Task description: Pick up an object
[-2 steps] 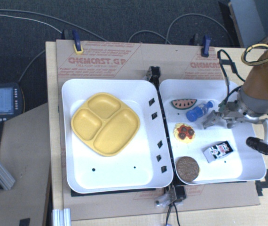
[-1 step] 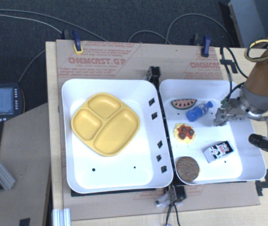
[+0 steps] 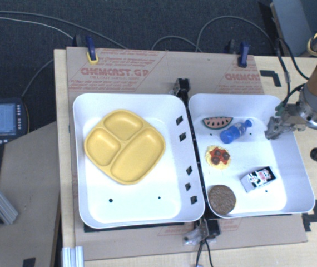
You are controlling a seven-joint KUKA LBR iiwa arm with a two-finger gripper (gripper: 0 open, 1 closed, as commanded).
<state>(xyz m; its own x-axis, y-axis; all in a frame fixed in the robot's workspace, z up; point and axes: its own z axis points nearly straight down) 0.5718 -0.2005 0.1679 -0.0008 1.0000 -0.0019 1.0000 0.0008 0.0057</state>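
Observation:
The right bin [image 3: 292, 149] holds a watermelon slice [image 3: 217, 122], a blue bottle [image 3: 235, 131] lying on its side, a small pizza-like disc [image 3: 218, 156] with red toppings, a black-and-white carton [image 3: 258, 178] and a brown round patty [image 3: 222, 198]. My gripper [image 3: 273, 130] hangs over the right bin's far right part, to the right of the blue bottle and apart from it. Nothing shows between its fingers.
The left bin [image 3: 92, 204] holds a yellow divided plate [image 3: 124, 146]. Black clips line the divider between the bins. Blue clamps [image 3: 92, 53] hold the board at the back. Cables run behind, and a monitor [image 3: 0, 118] stands at the left.

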